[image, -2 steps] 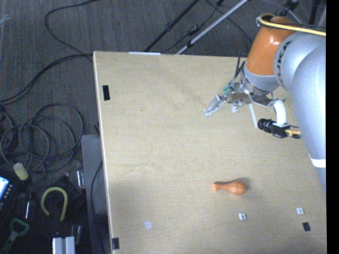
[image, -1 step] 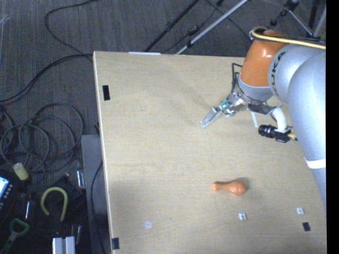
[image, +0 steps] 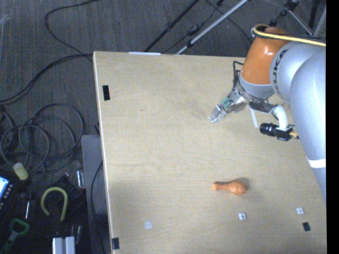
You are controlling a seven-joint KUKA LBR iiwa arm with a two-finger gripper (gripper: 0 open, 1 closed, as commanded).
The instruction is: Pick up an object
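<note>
An orange pear-shaped object lies on its side on the pale wooden bench top, toward the front right, its narrow end pointing left. My gripper hangs over the board's upper right part, tilted down to the left. It is well behind the orange object, with bare wood between them. Nothing shows between its tips. The grey arm with its orange band comes in from the right.
Small black and white markers dot the board, several near the front right corner. The board's left edge drops to a floor with coiled cables and tools. Tripod legs cross the floor beyond the back edge.
</note>
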